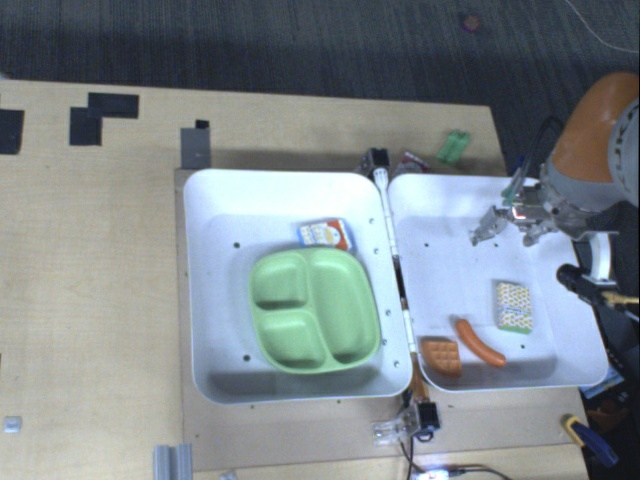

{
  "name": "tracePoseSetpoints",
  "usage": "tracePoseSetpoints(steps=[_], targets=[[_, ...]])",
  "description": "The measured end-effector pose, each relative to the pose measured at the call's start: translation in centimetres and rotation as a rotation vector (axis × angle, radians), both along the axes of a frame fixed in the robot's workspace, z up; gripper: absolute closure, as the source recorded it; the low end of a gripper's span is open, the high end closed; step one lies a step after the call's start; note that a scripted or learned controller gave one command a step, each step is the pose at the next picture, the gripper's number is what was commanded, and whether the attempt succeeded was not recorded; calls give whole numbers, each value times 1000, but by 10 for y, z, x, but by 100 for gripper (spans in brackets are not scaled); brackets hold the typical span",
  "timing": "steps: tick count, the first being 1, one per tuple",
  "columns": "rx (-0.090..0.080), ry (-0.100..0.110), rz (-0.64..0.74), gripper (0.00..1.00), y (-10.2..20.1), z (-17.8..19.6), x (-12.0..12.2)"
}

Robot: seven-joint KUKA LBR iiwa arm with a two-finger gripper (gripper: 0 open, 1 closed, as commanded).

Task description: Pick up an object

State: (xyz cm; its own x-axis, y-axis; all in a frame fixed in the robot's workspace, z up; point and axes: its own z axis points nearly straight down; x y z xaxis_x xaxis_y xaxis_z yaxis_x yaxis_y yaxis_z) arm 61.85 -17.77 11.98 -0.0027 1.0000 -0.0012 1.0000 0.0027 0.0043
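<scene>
Gripper (508,226) over right bin (440,203), upper part — jaws apart, nothing between them. Patterned packet (513,305) lies flat on bin floor below gripper, well apart. Orange sausage (479,342) nearer bin's front wall, just left of packet; brown waffle piece (440,356) beside sausage, at front-left corner.

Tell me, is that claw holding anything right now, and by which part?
Nothing is held. The gripper hangs open above bare floor of the right bin, apart from the patterned packet and the sausage.
</scene>
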Motion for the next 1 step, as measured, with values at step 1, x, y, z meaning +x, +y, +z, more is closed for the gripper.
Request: tracePoseSetpoints(steps=[1], targets=[[1, 1, 2, 0, 20, -23, -4]])
